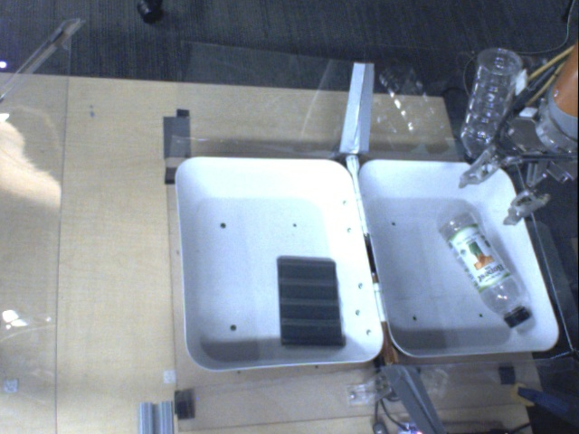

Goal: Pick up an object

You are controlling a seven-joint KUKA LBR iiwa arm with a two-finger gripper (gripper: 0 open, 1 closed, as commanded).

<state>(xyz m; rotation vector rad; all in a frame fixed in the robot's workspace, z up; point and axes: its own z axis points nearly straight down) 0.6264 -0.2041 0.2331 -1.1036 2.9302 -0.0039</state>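
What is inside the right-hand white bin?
A clear plastic bottle with a dark cap lies slantwise in the right bin. The tool hangs over its far right corner, hiding that part.

Pale wooden bench (109, 242), dark carpeted floor (271, 7)

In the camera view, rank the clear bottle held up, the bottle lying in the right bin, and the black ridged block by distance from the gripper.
From the gripper:
1. Clear bottle, upright just above it at the right bin's far corner.
2. Labelled bottle, lying in the right bin.
3. Black ridged block, in the left bin.
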